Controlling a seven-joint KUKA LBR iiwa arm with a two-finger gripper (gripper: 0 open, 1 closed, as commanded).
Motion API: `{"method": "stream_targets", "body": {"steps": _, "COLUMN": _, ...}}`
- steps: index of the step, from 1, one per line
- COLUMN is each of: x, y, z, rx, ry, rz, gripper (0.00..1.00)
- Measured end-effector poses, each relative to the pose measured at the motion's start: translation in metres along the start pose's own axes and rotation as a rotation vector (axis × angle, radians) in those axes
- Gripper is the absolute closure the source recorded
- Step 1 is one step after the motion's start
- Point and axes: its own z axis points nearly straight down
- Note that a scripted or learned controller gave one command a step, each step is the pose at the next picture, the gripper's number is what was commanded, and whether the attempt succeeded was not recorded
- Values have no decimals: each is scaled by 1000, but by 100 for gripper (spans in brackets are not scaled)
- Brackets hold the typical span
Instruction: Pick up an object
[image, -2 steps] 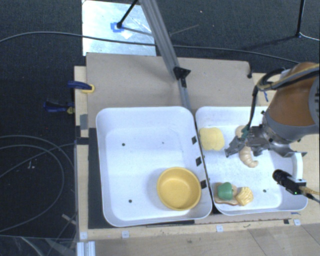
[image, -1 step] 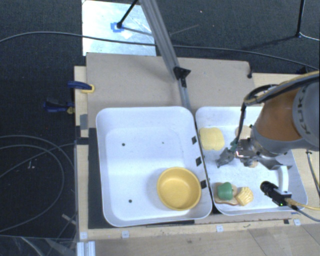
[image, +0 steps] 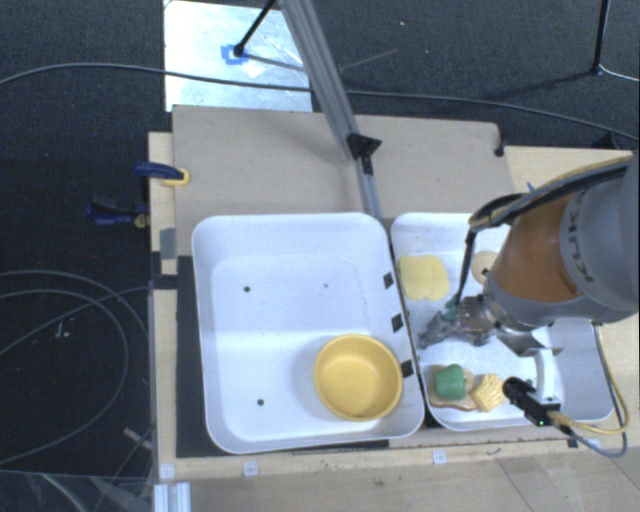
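Observation:
The right bin (image: 590, 390) holds a flat pale yellow piece (image: 424, 277) at its far left. A green block (image: 450, 381) rests on a tan slab next to a yellow ridged piece (image: 487, 391) at the bin's near side. A pale round thing (image: 483, 265) is partly hidden behind the arm. My gripper (image: 450, 328) hangs low over the left middle of this bin, between the flat yellow piece and the green block. A yellow bowl (image: 358, 375) sits upright in the near right corner of the left bin (image: 260, 270).
The arm's grey body with its orange band (image: 545, 260) covers the right bin's far right part. A slanted metal pole (image: 335, 95) runs above the bins' far edge. Cables lie on the dark floor at the left.

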Motion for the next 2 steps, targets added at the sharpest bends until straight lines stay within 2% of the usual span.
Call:
{"method": "stream_targets", "body": {"steps": 1, "x": 0, "y": 1, "z": -13, "rx": -5, "ry": -1, "rz": 1, "gripper": 100}}
{"method": "stream_targets", "body": {"steps": 2, "x": -3, "y": 5, "z": -77, "rx": -10, "ry": -2, "rz": -4, "gripper": 100}}
